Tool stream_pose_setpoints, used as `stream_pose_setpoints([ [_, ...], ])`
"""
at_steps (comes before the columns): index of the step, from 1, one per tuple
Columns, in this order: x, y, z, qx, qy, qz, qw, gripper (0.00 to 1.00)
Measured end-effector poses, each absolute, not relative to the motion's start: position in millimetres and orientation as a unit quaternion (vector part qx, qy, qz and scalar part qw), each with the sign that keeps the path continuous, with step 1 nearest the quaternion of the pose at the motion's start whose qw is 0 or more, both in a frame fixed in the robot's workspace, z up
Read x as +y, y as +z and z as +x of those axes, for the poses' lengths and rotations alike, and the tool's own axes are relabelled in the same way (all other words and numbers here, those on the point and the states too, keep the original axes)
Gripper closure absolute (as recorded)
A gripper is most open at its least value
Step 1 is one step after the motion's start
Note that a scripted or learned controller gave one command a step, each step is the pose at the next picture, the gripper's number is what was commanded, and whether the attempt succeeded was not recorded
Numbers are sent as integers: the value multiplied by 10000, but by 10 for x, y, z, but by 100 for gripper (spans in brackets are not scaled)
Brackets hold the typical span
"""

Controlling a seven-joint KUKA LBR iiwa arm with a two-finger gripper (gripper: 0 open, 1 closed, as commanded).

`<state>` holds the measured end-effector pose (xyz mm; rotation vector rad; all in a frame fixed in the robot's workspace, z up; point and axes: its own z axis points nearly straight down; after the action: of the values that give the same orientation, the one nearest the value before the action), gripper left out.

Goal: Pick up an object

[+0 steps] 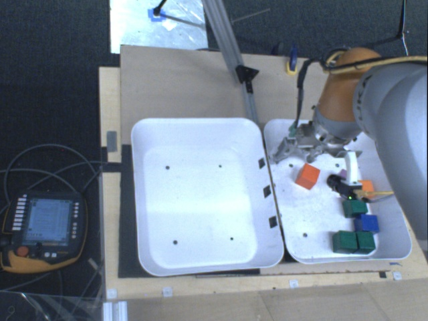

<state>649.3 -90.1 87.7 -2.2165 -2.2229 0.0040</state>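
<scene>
My gripper [296, 154] hovers over the back left part of the right bin [314, 249], its fingers spread open with nothing between them. An orange cube [308, 176] lies just in front of it and slightly to the right, apart from the fingers. Farther right along the bin's right side lie a small orange piece [366, 186], a green block [354, 207] and a blue block [367, 223]. Two more green blocks [346, 241] [366, 241] sit side by side in the front right corner.
The left bin [144, 246] adjoins the right one along a shared rim with black clips [267, 191]. A slanted metal pole [227, 39] rises behind the bins. A teach pendant [43, 229] with cables lies on the floor to the left.
</scene>
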Motion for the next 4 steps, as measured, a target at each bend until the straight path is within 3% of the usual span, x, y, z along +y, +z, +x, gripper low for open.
stream_pose_setpoints([
  [1, -903, 1022, 6517, -7089, -15, -7053, -16, 100],
  [3, -734, 2144, 6494, -7091, -27, -7051, -27, 100],
  [4, -734, 2315, 6505, -7088, -15, -7054, -14, 100],
])
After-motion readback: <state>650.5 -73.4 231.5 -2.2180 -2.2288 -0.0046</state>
